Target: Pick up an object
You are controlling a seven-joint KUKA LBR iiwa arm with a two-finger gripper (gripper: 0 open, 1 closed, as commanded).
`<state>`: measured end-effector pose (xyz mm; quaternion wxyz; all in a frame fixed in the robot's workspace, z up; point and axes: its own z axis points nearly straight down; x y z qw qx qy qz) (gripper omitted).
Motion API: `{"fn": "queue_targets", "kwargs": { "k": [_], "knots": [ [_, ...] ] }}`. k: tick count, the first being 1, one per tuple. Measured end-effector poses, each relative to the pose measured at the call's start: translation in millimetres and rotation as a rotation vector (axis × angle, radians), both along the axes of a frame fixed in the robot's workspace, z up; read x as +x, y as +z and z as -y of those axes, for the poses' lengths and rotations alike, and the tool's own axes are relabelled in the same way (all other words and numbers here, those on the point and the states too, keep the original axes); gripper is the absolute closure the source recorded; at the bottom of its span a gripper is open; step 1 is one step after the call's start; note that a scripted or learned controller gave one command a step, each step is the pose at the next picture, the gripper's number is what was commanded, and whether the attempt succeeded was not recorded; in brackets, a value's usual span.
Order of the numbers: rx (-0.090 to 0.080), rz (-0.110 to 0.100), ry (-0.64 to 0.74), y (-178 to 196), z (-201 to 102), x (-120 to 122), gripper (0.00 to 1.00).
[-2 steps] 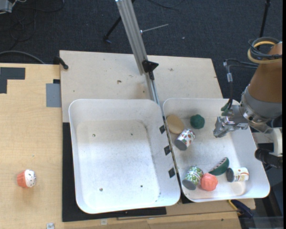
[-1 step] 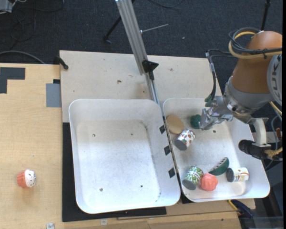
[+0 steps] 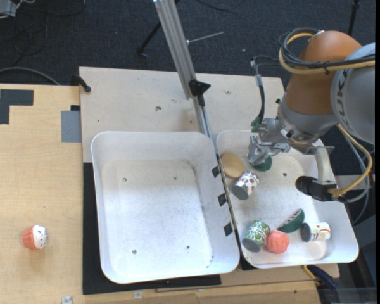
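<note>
My gripper hangs over the back of the right bin, just right of a tan round object. A dark green thing sits at the fingertips; whether it is held is unclear. A patterned cup lies on its side just below the gripper. Toward the bin's front lie a green patterned cup, a red ball, a dark green curved piece and a small white and yellow object.
The left bin sits beside the right one, with a metal pole rising behind the divide. A small red and white object lies on the wooden bench at far left. A black cable clamp juts over the right bin.
</note>
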<state>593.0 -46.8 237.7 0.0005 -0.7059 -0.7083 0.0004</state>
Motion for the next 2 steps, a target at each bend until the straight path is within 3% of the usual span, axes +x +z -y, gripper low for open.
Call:
{"fn": "queue_targets", "kwargs": {
  "k": [2],
  "knots": [
    [0.0, 0.0, 0.001, 9, -106, 25, 1.0]
  ]
}}
